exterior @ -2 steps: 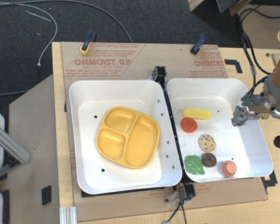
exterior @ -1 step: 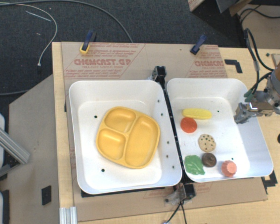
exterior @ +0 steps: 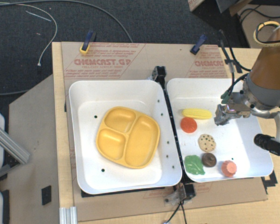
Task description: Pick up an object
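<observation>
The grey arm with its orange band reaches in from the right over the right-hand white bin, and its jaws hang above the bin's upper middle, pointing toward the left; nothing shows between them, and how far apart they stand cannot be told from this slanted view. Just to the left of the jaws, and close to them, lies a yellow corn-like piece on its side. Below that and to the lower left of the jaws sits a round orange-red tomato-like piece, near the corn but apart from it. Lower still, below and slightly left of the jaws, lies a speckled tan cookie. Further down, along the bin's near edge, three things lie in a row: a green leafy piece at the left, a dark brown round piece just beside it, and a pink round piece further right, almost straight below the jaws and well apart from them. Far to the left of the jaws, across the divide between the two bins, the left-hand white bin holds a yellow compartment plate, lying flat. Both bins rest on a brown surface held by blue clamps at its far edge.
</observation>
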Controlling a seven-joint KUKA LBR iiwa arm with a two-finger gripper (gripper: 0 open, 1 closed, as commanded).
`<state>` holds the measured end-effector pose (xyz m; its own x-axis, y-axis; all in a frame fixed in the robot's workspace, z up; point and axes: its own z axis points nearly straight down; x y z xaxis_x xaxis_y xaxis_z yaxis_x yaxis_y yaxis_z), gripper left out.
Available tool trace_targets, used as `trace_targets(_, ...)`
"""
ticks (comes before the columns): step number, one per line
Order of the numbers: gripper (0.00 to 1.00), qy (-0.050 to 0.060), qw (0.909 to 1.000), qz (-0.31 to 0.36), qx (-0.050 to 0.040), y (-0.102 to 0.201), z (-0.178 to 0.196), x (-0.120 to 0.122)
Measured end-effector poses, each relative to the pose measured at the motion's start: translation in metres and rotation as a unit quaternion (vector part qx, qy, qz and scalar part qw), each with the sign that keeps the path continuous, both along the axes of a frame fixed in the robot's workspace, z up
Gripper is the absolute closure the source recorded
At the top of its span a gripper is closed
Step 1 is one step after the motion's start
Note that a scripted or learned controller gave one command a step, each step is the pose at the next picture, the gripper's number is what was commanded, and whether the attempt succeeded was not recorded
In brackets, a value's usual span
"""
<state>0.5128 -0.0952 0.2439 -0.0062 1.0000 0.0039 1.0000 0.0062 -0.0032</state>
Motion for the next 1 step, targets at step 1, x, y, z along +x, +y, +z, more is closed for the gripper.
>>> trace_targets(1, 1.00, -0.002, 1.0000, 0.001, -0.0007, 0.0558, 0.0059, 0.0097)
